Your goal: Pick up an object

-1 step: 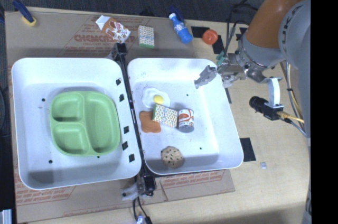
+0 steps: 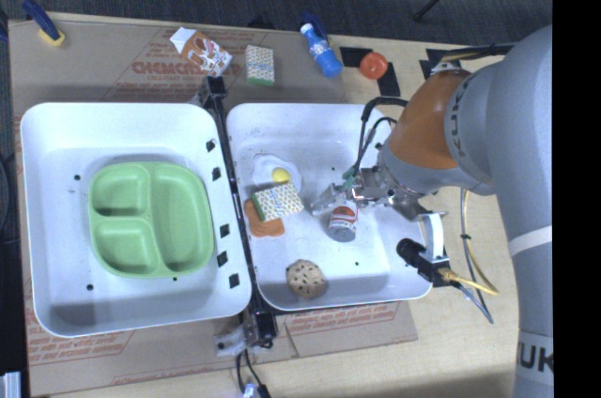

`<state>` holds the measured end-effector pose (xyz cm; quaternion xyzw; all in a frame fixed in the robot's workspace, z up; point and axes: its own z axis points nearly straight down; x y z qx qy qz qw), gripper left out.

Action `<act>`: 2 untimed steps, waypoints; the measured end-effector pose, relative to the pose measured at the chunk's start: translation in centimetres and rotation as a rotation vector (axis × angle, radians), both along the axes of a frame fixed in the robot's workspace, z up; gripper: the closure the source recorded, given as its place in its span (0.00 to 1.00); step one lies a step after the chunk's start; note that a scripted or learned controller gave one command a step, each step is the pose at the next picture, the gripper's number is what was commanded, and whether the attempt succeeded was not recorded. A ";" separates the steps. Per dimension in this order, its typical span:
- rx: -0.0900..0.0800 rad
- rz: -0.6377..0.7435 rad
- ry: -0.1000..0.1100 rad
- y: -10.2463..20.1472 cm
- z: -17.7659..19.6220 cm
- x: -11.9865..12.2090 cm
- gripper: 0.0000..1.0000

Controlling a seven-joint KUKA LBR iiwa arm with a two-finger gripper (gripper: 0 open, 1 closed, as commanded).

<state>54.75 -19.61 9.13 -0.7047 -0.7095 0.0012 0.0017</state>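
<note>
The gripper (image 2: 344, 199), fingers' state unclear, sits just above a small red-and-white can (image 2: 343, 221) in the right bin (image 2: 310, 119).

Grey arm (image 2: 498, 133) angles its end effector (image 2: 340, 196) downward-left.

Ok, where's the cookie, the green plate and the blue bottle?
cookie (image 2: 305, 278), camera view, the middle of its speckled top.
green plate (image 2: 150, 218), camera view, the ridge between its compartments.
blue bottle (image 2: 324, 54), camera view, the middle of its body, behind the right bin.
</note>
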 end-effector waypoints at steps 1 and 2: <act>-0.001 0.004 0.000 0.0 1.1 0.1 1.00; 0.000 0.003 -0.001 6.9 10.0 -5.8 1.00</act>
